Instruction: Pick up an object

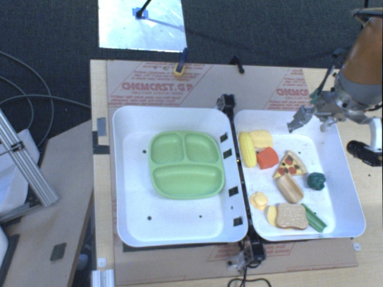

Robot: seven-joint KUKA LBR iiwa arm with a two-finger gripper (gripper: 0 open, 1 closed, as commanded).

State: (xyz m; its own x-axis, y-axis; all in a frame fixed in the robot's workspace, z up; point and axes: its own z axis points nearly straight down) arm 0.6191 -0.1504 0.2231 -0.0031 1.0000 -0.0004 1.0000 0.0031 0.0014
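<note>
Counter (155, 76) carried two white bins. Left bin (128, 178) had just the green divided plate (185, 165) in it, long side running left-right. Right bin (344, 178) held all the toy food, packed tight.

Arm (365, 58) sat over the right bin's far right corner, claw (311, 117) above the bin's back rim, well apart from any food. Nothing between the fingers that I saw; whether they stood wide or narrow I couldn't tell from this angle.

Risks as I judged them:
- Clutter. Corn (247, 149), yellow block (261, 138) and red block (267, 158) touched each other; a drop there would likely bump a neighbour or pinch two.
- Flat pieces. Pizza slice (290, 164) and toast (292, 216) lay low, so fingers could skid off.
- Green pod (315, 219) lay just beside the toast, hard to get around.
- Broccoli (316, 181) stood a bit freer, best candidate I reckoned.

Orientation: corn's long axis ran near-far, parallel to the divider. Hot dog (289, 188) lay diagonal, far-left to near-right. Pizza tip pointed up toward the far side. Pod ran diagonal like the hot dog.
</note>
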